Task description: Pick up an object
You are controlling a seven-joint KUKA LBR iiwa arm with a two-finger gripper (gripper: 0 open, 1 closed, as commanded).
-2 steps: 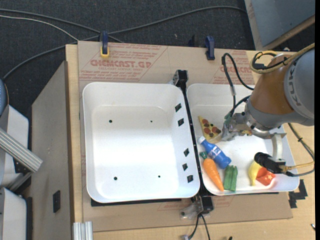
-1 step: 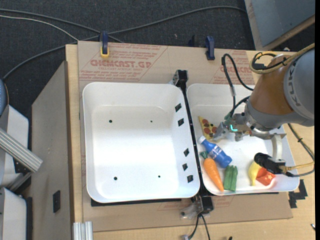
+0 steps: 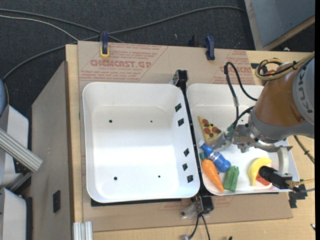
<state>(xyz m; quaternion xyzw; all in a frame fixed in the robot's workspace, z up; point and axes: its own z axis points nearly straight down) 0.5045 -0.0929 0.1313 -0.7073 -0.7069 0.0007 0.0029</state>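
Camera view: 1 blue toy bottle point(image 3: 216, 158) lies in the right white bin point(image 3: 215, 96) beside an orange plastic carrot point(image 3: 212, 176), and should be straddled squarely by the gripper point(image 3: 226, 139), whose opening cannot be told.

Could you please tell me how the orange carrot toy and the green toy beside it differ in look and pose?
The orange carrot toy is longer and tapered; the green toy is shorter and blunt-ended. The carrot slants toward the bin's front edge, while the green toy lies more upright in the view. Both lie side by side in the right white bin.
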